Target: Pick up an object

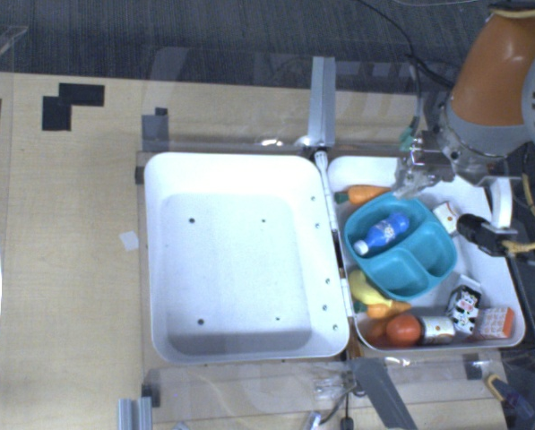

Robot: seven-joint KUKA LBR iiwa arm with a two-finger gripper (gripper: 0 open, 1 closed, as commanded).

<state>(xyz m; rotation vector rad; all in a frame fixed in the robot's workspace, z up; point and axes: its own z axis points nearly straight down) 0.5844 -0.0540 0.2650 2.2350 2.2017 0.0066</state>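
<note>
Gripper hovering at the blue dish in the right bin.

The bottle is lying inside the dish, a carrot just behind, a tomato in front. Whether the gripper is gripping or released, I cannot tell. Judging by the crowding, it is wise descending straight onto the dish's rear rim or bottle, avoiding neighbours.

A broad orange band is seen on the arm above a grey wrist section. Metallic gripper hardware is mounted below the wrist, and black cables are routed beside the orange band's lower side.
</note>
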